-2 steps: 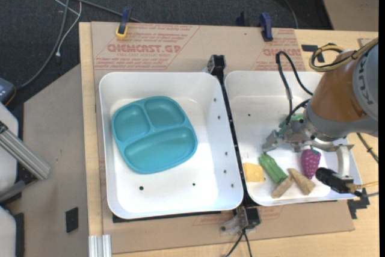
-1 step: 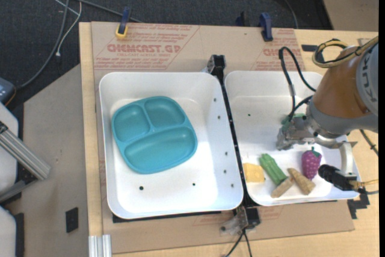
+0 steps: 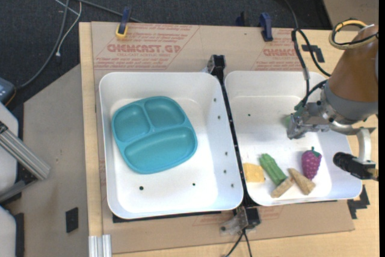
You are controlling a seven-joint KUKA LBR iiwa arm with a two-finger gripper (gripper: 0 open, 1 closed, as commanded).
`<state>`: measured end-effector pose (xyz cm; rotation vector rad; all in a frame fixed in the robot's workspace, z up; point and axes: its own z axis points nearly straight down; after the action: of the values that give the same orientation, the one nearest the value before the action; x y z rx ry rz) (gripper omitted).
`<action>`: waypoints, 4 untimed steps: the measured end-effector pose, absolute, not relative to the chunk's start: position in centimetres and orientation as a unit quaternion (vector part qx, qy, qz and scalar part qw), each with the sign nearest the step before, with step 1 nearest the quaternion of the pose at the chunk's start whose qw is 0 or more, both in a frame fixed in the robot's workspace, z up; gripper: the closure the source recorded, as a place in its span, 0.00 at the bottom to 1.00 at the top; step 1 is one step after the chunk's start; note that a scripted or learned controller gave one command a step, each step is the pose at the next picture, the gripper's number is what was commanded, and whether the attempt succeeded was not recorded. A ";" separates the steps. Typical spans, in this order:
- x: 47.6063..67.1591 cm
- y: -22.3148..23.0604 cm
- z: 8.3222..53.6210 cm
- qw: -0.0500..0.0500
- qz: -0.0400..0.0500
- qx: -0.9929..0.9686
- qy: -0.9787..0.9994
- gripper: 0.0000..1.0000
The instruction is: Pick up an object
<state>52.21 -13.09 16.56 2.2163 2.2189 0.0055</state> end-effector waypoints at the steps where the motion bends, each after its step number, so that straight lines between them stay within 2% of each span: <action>1: 52.4 -13.1 22.0 0.003 0.002 0.707 0.708 1.00; 2: 52.3 -12.8 28.4 0.004 0.002 0.706 0.708 1.00; 3: 52.4 -12.8 30.1 0.001 0.001 0.707 0.708 1.00; 4: 53.2 -7.2 28.0 -0.002 0.000 0.705 0.709 1.00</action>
<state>53.25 -7.23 28.00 2.2179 2.2314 0.0003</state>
